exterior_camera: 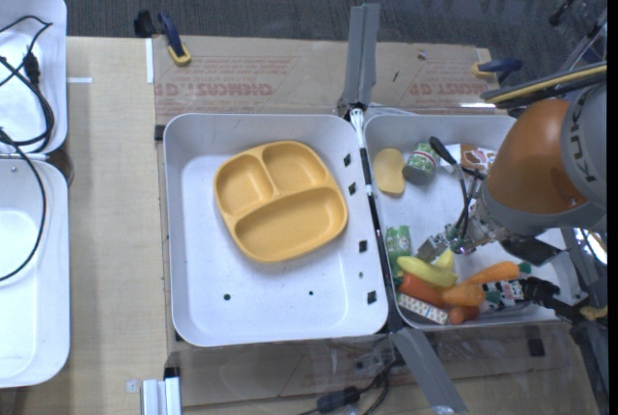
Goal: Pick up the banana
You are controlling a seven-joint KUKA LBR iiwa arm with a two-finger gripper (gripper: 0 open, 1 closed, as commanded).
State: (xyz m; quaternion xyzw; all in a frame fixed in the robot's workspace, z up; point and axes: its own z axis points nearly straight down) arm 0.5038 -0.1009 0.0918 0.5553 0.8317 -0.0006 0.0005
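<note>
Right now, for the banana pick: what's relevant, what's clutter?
Relevant:
banana
gripper, right above it
right bin

Clutter:
yellow plate in left bin
carrot
green can
green packet

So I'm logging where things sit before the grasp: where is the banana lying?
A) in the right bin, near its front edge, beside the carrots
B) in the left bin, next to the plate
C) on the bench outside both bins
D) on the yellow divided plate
A: the banana lies in the right bin, just above the carrots, with the gripper right by it.
</note>
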